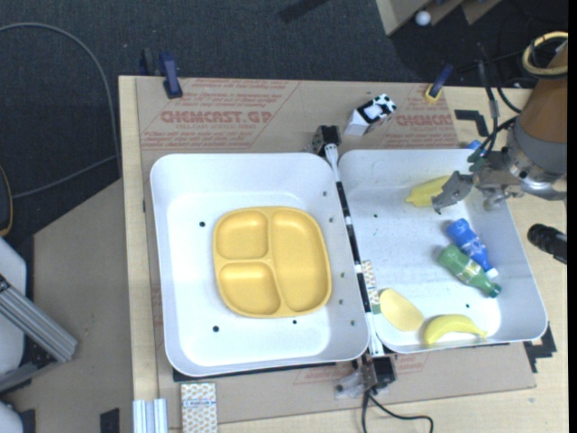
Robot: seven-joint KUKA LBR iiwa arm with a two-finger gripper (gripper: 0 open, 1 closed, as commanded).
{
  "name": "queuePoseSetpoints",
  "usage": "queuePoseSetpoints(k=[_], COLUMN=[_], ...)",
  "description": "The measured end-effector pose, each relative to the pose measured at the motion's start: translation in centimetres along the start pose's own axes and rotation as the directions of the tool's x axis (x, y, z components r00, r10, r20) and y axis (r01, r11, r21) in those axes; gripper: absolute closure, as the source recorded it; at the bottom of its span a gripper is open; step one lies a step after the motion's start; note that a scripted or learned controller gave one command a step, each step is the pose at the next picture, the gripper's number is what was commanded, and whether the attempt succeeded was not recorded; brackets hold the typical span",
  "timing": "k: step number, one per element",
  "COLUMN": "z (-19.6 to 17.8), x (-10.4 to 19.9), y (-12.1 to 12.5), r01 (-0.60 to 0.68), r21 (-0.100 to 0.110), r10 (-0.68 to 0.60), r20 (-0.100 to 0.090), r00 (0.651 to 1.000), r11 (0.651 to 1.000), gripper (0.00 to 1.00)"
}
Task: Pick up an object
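The right bin [532, 269] holds several objects. A yellow piece [422, 193] lies near its far wall. A blue bottle [466, 239] and a green bottle [469, 271] lie side by side near the middle right. At the front sit a pale yellow lemon-like shape [399, 309] and a banana [453, 329]. My gripper [471, 197] hangs over the far right part of this bin, open, with bare bin floor between its fingers. Its left finger [447, 193] is just right of the yellow piece, and the blue bottle lies a little in front of it.
The left bin [180, 242] holds a yellow divided plate [270, 262]. A raised divider [347, 233] runs between the two bins. A small black-and-white object [372, 113] and blue clamps [169, 75] sit on the board behind the bins.
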State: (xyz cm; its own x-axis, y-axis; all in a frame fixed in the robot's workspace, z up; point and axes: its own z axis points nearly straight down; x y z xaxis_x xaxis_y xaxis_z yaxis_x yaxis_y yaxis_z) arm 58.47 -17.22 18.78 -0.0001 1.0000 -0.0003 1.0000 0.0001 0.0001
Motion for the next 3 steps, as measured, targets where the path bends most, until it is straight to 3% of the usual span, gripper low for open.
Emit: queuePoseSetpoints(k=[1,2,3], z=[10.4,9.3,10.3], x=[-2.5,-2.4,4.2], y=[-0.8,-0.7,2.2], r01=[-0.001,-0.001,0.001], r21=[0.001,-0.001,-0.002], r10=[0.001,0.001,-0.001], r20=[0.000,-0.001,0.000], r00=[1.000,1.000,1.000], r11=[1.000,1.000,1.000], gripper=[0.00,1.00,1.00])
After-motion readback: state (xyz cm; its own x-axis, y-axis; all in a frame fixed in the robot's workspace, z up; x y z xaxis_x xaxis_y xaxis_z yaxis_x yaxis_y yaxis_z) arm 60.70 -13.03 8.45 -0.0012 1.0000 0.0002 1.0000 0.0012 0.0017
